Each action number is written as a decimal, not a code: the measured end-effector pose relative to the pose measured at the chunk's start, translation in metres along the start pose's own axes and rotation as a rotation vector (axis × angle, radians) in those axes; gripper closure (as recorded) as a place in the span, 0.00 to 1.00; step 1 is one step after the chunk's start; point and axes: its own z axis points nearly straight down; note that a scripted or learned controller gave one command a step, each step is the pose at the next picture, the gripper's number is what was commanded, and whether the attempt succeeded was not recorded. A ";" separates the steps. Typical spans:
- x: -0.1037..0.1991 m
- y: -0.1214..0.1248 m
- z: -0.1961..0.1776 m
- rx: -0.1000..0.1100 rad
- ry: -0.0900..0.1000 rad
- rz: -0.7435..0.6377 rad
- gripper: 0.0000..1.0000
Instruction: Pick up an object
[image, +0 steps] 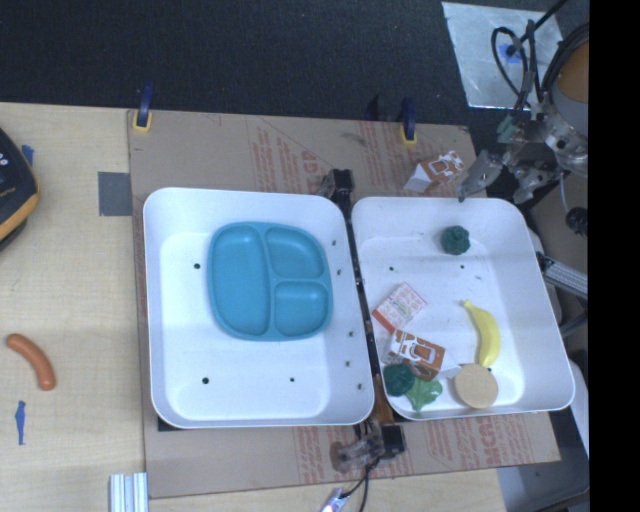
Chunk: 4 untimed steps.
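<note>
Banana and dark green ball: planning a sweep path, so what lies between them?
In the camera view, only bare white bin floor separates the banana from the dark green ball.

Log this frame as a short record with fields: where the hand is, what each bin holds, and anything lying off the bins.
hand: at the top right, above the far rim of the right bin, nothing seen between its fingers
left bin: holds a blue divided plate
right bin: dark green ball, banana, two small packets, green leafy toy, tan round disc
off the bins: sausage on the bench at left; another packet beyond the right bin
task state: no object picked up yet
</note>
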 end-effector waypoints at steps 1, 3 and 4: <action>-0.052 0.014 0.115 0.003 -0.001 0.001 0.00; -0.065 0.015 0.183 0.001 -0.001 -0.002 1.00; 0.016 0.015 0.175 0.000 0.001 -0.002 1.00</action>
